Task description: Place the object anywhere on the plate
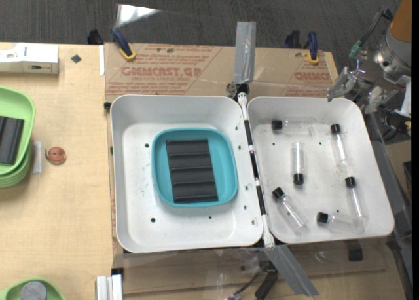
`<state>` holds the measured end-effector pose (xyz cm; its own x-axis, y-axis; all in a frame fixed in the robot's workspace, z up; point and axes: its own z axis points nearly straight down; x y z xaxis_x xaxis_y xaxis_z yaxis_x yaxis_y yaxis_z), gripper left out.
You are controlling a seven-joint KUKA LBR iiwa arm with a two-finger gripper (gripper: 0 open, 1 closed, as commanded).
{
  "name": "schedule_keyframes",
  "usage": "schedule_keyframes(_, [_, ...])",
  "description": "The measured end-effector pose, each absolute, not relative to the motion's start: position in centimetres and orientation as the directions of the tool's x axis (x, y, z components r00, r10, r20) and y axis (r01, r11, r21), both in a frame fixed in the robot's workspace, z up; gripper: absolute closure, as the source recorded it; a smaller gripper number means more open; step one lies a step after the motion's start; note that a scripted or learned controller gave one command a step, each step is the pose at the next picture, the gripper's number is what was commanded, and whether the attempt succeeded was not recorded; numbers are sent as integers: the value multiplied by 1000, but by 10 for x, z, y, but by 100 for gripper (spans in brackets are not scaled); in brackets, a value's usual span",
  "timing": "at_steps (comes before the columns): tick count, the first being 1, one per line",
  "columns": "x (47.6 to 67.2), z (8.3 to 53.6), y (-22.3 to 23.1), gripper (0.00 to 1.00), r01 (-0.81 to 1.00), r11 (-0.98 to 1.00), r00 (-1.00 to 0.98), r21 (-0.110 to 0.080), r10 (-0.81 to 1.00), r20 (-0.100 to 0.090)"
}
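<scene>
A teal plate (226,164) lies in the left white bin (131,181), with a black ridged block (191,169) resting on its middle. Several clear vials with black caps lie scattered in the right white bin (376,181), among them one near the back (291,124), one in the middle (298,161) and one at the front (289,208). My gripper (348,84) hangs at the back right corner of the right bin, above its rim and apart from every vial. Nothing shows in it.
Brown cardboard (196,66) lies behind the bins, held by blue and yellow clamps (122,42). On the wooden bench at the left are stacked green dishes (19,118), a white box (29,58) and a small orange disc (56,155).
</scene>
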<state>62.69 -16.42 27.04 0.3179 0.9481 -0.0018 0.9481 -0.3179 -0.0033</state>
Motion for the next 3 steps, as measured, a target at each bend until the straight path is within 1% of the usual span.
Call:
schedule_keyframes(1, [655, 403, -182, 0, 928, -372, 372, -2, 928, -3])
schedule_keyframes(2, [641, 292, -172, 0, 866, -499, 499, -4, 866, -3])
schedule_keyframes(3, [659, 311, -178, 0, 828, -560, 560, -1, 828, -2])
